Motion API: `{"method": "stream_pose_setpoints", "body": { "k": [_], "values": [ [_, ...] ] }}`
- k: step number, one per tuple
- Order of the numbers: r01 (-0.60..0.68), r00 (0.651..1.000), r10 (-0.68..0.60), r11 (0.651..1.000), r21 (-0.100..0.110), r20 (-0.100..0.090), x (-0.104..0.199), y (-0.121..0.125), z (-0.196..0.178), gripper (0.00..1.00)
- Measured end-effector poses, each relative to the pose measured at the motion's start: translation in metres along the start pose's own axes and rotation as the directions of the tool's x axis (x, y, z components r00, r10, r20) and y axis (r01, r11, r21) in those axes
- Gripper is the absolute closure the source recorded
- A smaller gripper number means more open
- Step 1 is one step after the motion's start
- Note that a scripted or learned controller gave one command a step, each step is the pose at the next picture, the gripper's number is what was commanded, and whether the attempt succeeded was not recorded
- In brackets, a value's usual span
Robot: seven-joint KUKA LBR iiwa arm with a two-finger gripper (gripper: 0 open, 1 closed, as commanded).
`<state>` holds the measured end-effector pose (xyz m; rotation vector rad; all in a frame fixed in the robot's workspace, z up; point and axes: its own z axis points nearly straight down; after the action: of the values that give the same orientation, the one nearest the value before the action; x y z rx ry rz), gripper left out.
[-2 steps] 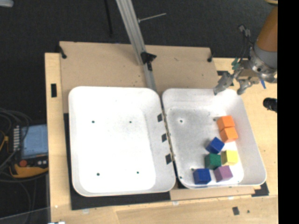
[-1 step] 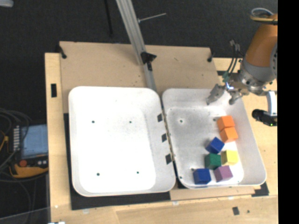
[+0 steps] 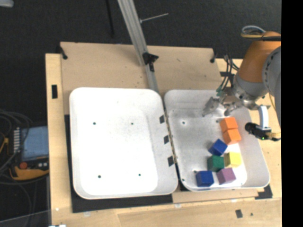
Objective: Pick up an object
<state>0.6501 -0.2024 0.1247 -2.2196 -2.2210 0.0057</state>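
Gripper (image 3: 218,108) above the right bin (image 3: 189,141), fingers apart, holding nothing.
The orange block (image 3: 230,129) lies just below and to the right of the fingers, not touching them. Further below lie the blue block (image 3: 218,147), the green block (image 3: 216,163), the yellow block (image 3: 234,159), the purple block (image 3: 227,175) and a second blue block (image 3: 204,178).

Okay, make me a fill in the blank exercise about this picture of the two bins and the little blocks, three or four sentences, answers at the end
1. All the blocks lie in the ____ bin as the camera sees it.
2. The block nearest the gripper is coloured ____.
3. The green block sits directly beside the ____ block, on that block's left in the view.
4. Counting both shades of blue, there are ____ blue blocks.

Missing words: right; orange; yellow; two
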Motion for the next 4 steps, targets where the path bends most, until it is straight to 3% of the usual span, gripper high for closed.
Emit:
{"method": "stream_pose_setpoints", "body": {
  "k": [1, 2, 3, 4],
  "values": [
    [0.0, 1.0, 0.0, 1.0, -0.01, 0.002, -0.001, 0.003, -0.016, 1.0],
    [-0.004, 1.0, 0.004, 1.0, -0.012, 0.002, -0.006, -0.001, -0.08, 1.0],
    [-0.004, 1.0, 0.004, 1.0, -0.007, 0.001, -0.007, -0.001, -0.077, 1.0],
    [0.006, 1.0, -0.006, 1.0, -0.004, -0.001, 0.046, -0.01, -0.074, 1.0]
  ]
}}
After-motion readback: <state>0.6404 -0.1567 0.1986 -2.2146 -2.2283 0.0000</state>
